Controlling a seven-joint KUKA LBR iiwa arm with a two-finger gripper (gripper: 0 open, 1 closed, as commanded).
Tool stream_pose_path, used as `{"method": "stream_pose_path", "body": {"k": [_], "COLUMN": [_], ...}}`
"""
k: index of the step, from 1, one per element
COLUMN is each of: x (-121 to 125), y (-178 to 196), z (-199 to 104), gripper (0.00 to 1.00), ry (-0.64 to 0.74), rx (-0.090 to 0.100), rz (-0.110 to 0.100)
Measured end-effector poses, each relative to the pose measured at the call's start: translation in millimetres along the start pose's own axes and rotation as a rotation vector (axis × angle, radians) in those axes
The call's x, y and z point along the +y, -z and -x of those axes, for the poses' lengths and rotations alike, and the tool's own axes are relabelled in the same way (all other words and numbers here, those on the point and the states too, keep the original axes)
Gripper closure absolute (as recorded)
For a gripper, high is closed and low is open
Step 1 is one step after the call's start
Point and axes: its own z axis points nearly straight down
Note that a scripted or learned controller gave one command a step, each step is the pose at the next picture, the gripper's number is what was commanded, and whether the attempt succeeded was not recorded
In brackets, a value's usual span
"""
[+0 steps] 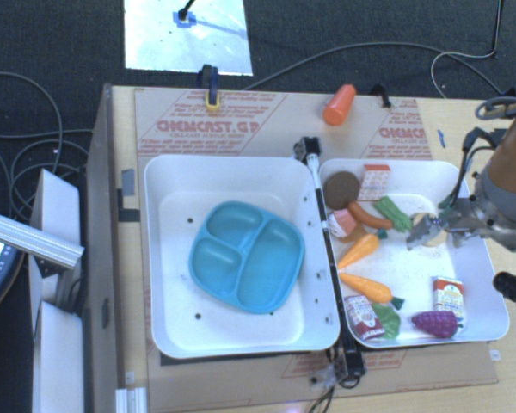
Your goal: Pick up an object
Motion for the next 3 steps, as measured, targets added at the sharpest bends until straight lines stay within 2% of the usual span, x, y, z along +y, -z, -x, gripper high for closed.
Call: {"method": "stream_pose_path", "body": {"k": [1,2,3], "x": [49,107,136], "y": [-97,-110,-37], "z": [-62,-40,-7], "gripper": [0.0,0.0,0.0], "ry": [0.0,0.001,0.0], "rx": [0.001,-0.001,-0.002], "rz": [-0.003,0.004,0.004]}}
